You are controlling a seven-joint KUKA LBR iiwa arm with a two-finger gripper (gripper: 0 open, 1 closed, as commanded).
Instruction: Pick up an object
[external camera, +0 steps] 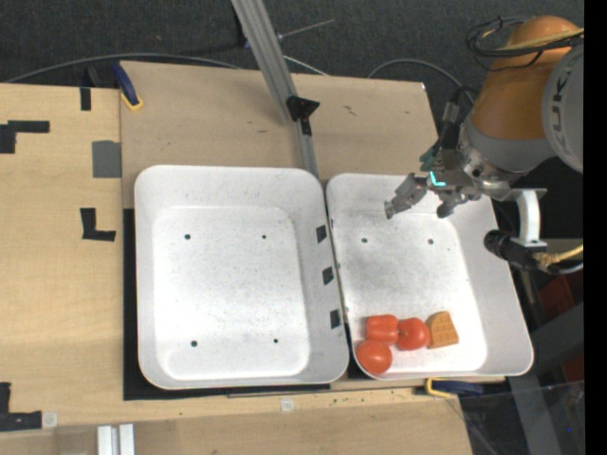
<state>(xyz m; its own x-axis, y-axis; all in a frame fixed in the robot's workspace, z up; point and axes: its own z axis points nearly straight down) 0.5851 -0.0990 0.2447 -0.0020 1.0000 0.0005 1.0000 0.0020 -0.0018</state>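
Your gripper (pixel 418 206) hangs over the far end of the right bin (pixel 474 254), up near its top edge. You can see its two fingers (pixel 398 202) spread apart, with nothing between them. So nothing is picked up yet.

The things to grab sit at the other end of that bin, well away from the gripper. Three red pieces are bunched together: one red piece (pixel 381 327), another red piece (pixel 412 334) touching it, and a third red piece (pixel 374 355) just below them, right by the bin's near rim. An orange block (pixel 442 329) sits beside them on the right, touching or almost touching.

Here is what could go wrong, as I judge it. The pieces are crowded. If you come down on one, a finger may land on its neighbor and push it away, or squeeze two at once so both slip out. The round red ones look like they could roll when bumped. The lowest red piece is very close to the rim, so a finger could hit the bin's wall and stop short. The left bin (pixel 152 254) is no help here.
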